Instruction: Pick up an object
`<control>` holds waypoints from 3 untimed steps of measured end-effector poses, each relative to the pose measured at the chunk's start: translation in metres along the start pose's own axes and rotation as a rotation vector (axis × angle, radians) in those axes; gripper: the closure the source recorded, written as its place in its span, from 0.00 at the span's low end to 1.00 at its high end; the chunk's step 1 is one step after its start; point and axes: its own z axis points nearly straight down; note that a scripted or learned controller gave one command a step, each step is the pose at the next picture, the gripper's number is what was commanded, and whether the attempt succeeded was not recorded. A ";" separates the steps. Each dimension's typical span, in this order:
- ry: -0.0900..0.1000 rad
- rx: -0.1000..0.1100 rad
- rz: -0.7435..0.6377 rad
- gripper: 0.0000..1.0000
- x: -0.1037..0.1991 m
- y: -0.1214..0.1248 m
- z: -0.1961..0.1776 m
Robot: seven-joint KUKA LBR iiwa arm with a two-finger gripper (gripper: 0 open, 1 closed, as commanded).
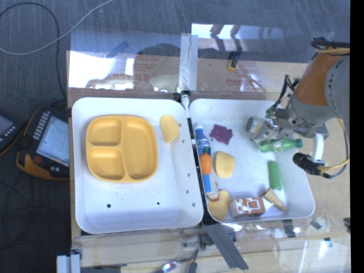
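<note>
The gripper (263,128) hangs low over the upper right part of the right bin (239,114), and whether its fingers are apart or together cannot be told from here. The nearest candidate, a green bottle (280,145), lies at about four o'clock just beside it, long axis running nine-to-three with the white cap end toward three o'clock. I'd judge it the likeliest target.

Tool (257,127) over right bin (296,209), nr green bottle (280,145).
</note>
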 end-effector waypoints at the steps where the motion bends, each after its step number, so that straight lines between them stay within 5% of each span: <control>1: -0.016 -0.004 0.032 1.00 0.074 0.048 -0.096; 2: -0.016 0.000 -0.204 1.00 0.146 0.031 -0.088; 3: -0.017 -0.003 -0.133 1.00 0.157 0.043 -0.207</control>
